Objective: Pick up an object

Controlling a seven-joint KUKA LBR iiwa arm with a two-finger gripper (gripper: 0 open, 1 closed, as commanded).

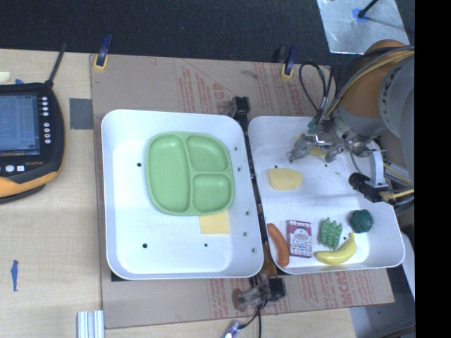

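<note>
Inspector: The pincer [304,148] hangs over the right bin [264,136] at about 12 o'clock of its floor, its fingers spread apart with nothing between them.

Assessor: Where do the candidate objects lie?

Inspector: The pale yellow piece [285,179] lies nearest, just off the pincer toward 7 o'clock. The rest sit in a row along the bin's 6 o'clock edge: sausage [278,245], small red box [299,238], green ridged piece [330,232], banana [337,253] and dark green lump [362,220]. The left bin [116,189] bears a green divided plate [190,172] with a yellow slab [215,223] at its 5 o'clock rim.

Assessor: Risks?

Inspector: In my judgement, three. The yellow piece looks low and rounded, so the fingers may slide off or close above it. The row items lie close together, some touching, so a descent there may strike a neighbour or pinch two. Those near the wall leave little finger room, and the wall may be hit.
</note>
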